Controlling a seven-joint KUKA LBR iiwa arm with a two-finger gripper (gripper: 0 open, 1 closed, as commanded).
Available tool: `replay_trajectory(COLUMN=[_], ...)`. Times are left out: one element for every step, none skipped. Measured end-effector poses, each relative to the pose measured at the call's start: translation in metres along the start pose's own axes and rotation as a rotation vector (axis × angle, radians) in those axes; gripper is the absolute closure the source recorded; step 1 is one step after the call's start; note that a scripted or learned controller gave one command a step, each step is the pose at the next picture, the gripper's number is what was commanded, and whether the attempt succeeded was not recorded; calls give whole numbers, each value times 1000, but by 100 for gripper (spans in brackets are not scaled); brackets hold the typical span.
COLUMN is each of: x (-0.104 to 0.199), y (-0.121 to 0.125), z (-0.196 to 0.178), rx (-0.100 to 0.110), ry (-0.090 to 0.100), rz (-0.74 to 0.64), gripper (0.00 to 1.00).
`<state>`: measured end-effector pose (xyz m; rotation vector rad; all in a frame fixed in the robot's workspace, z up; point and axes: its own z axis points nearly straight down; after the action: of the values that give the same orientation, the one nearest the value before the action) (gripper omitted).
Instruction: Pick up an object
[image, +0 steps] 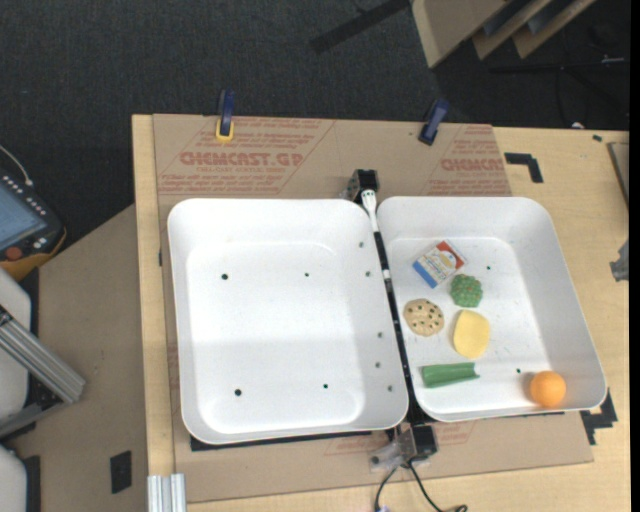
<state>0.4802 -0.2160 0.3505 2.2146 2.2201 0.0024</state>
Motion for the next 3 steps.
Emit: replay_trajectory(x=[7,23,10], y=[0,0,-3], z=[-11,-30,97], rx=[0,-1,16], ry=[0,0,7], rz=[0,0,4], gripper=[100,100,100])
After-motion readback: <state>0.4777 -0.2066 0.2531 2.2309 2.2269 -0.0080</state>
